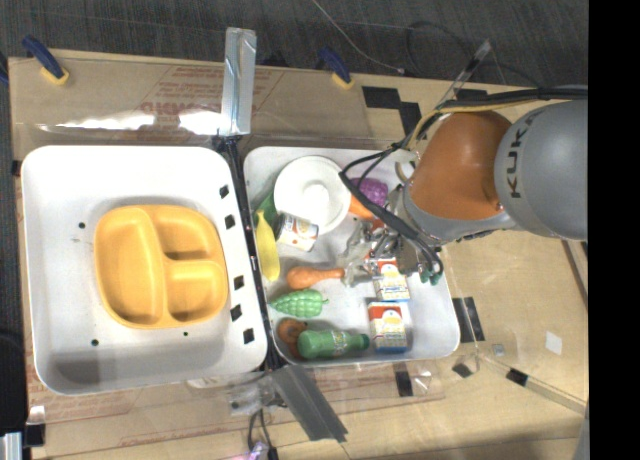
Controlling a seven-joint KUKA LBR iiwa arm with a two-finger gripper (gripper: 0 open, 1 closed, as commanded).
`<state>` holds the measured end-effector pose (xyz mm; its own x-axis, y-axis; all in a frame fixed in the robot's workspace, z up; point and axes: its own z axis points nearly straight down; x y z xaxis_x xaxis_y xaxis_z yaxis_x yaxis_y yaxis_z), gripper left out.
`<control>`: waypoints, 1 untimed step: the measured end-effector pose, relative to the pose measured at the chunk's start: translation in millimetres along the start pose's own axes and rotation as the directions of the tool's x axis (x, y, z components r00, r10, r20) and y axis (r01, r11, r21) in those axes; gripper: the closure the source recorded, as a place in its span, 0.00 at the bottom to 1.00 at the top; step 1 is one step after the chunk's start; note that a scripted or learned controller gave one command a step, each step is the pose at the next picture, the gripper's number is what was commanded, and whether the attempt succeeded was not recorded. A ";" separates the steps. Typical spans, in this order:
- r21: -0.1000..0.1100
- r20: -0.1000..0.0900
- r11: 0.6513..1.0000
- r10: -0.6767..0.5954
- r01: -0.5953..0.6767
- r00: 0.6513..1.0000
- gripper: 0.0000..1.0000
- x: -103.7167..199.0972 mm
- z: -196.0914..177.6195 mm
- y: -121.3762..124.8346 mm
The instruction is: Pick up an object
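Claw [372, 248] is down in the right bin [440, 333], mid-bin, hovering over a small carton [391, 284] beside an orange drumstick toy [316, 275]; whether it's spread or pinched I cannot tell. White bowl [312, 191] sits near the far edge. Left bin [50, 248] carries 1 yellow tray [160, 264].

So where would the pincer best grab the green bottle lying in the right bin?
Probably across the green bottle's middle, from straight above. It lies on its side along the right bin's near wall, so the fingers should straddle its width, avoiding the small carton beside its cap end.
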<state>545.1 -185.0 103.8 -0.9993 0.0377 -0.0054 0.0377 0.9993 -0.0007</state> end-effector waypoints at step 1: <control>0.000 0.000 1.000 -0.001 0.001 1.000 0.00 0.1 0.2 0.2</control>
<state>545.1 -184.8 103.6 -0.9993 0.0370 -0.0050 0.0370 0.9993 -0.0005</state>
